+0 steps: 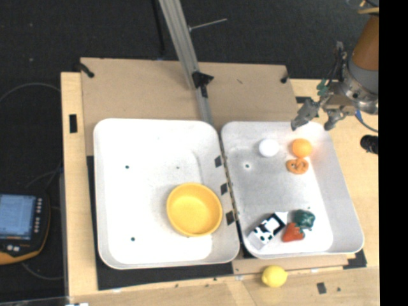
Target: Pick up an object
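Currently: gripper (317,114) spread open, empty, over right bin's (338,190) far right corner.
Orange ball (301,147) just near of it; yellow bowl (194,209) in left bin (127,152).

Strong overhead light is falling on the bench; the two shallow white plastic bins (159,152) are glaring close to blown-out, their surfaces losing detail; the dark floor at the far side and left is sinking into near black; shadows are lying short and soft beside the round yellow bowl (194,209); the whole picture is looking slightly soft and grainy; the grey and orange arm (363,62) at the right is blurring a little.
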Robot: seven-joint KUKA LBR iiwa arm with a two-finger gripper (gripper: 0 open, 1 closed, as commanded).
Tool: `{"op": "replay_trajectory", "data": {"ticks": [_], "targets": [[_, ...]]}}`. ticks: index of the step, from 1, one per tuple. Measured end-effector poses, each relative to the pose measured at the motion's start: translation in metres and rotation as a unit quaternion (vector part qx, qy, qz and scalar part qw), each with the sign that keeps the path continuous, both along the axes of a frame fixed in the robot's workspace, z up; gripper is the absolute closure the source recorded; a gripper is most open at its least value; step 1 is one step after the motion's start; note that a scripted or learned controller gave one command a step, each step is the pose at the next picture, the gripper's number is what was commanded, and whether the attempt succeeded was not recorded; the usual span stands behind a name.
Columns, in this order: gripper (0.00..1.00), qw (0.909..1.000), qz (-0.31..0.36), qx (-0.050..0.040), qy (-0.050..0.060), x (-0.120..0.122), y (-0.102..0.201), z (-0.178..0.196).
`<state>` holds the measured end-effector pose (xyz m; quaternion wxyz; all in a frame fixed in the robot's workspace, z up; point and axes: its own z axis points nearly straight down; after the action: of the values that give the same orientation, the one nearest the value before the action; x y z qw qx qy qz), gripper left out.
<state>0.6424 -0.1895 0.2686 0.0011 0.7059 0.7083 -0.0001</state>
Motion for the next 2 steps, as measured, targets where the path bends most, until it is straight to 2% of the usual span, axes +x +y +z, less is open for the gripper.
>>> {"op": "replay_trajectory", "data": {"ticks": [1, 2], "targets": [[0.00, 1.0000, 0.000, -0.0006, 0.000, 0.000, 0.000, 0.000], [0.00, 1.0000, -0.002, -0.0006, 0.002, 0.005, -0.005, -0.044]]}}
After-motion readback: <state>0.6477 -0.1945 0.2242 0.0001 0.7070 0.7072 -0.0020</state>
